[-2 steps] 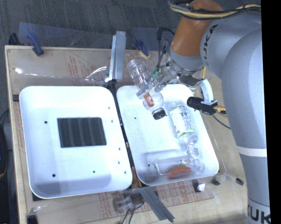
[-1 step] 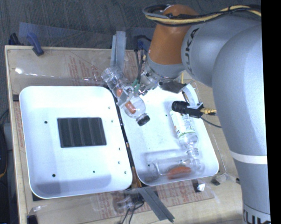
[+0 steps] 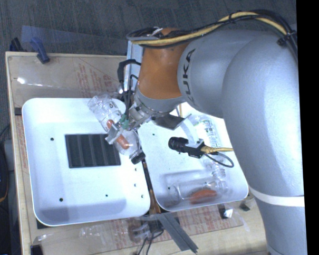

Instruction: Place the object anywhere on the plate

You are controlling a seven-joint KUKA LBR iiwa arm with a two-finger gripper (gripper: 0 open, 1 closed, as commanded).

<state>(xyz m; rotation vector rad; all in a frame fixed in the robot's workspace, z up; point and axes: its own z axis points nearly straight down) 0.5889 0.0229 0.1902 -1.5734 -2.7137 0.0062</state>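
Item: clear plastic object (image 3: 102, 107), which I logged just off the dark plate's (image 3: 92, 149) upper-right corner, against the gripper (image 3: 122, 135), grip state I could not tell; risk: if unsecured, it could drop beside the plate.

Clear plastic object (image 3: 107, 112), crumpled and translucent with small orange-red parts showing through, positioned over the far right portion of the left bin (image 3: 52, 208), near the divide between the two bins. Its upper part lies against the bin's white floor; its lower part is at the gripper (image 3: 124, 137). Whether it is clamped cannot be told. No plate is identifiable.
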